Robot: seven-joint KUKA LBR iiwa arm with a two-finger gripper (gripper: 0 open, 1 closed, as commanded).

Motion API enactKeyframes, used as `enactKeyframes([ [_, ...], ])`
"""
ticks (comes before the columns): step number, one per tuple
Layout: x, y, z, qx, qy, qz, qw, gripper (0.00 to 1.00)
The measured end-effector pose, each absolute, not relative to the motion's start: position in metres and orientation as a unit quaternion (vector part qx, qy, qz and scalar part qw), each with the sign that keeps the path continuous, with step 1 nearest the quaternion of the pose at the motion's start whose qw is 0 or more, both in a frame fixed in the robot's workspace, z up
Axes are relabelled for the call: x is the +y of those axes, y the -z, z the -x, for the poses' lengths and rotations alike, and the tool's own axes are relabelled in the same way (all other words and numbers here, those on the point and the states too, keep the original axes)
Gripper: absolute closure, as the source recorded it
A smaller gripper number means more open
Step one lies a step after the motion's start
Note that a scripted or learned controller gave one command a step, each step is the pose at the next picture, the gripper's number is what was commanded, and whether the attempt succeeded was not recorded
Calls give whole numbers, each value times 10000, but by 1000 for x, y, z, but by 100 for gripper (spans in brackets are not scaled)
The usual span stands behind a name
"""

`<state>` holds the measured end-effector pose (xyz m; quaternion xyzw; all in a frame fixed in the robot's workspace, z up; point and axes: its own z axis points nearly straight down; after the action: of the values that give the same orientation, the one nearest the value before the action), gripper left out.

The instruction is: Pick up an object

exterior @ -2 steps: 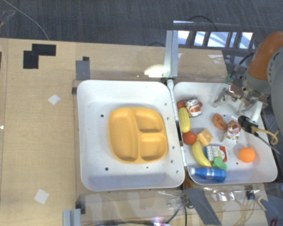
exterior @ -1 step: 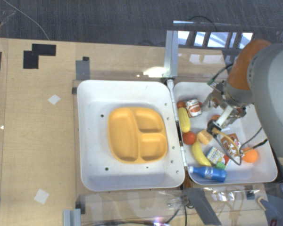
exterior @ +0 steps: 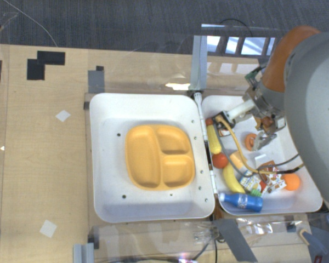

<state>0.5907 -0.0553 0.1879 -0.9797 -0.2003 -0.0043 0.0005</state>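
Note:
The right bin (exterior: 304,204) holds a heap of small things. A yellow corn cob (exterior: 213,138) lies along its left wall, with a red tomato (exterior: 220,160) and a banana (exterior: 233,178) below it. A blue bottle (exterior: 242,201) lies at the front edge. An orange ball (exterior: 291,182) and a colourful packet (exterior: 270,181) sit at the front right. My gripper (exterior: 265,131) hangs low over the back of this bin, just right of a small orange ring-shaped piece (exterior: 251,141). The grey arm hides the bin's right side.
The left bin (exterior: 107,201) bears a yellow divided plate (exterior: 159,156) at its middle. A metal post (exterior: 198,64) stands behind the wall between the bins. A thin yellow cable (exterior: 238,144) loops from the wrist over the heap.

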Motion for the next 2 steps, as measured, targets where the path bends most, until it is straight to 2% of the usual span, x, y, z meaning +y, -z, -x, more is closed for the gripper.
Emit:
enactKeyframes([
  [1, -120, -124, -588, -1840, -23, 9829, -1, 0],
  [2, -128, -93, -566, -1045, 92, 9945, -7, 0],
])
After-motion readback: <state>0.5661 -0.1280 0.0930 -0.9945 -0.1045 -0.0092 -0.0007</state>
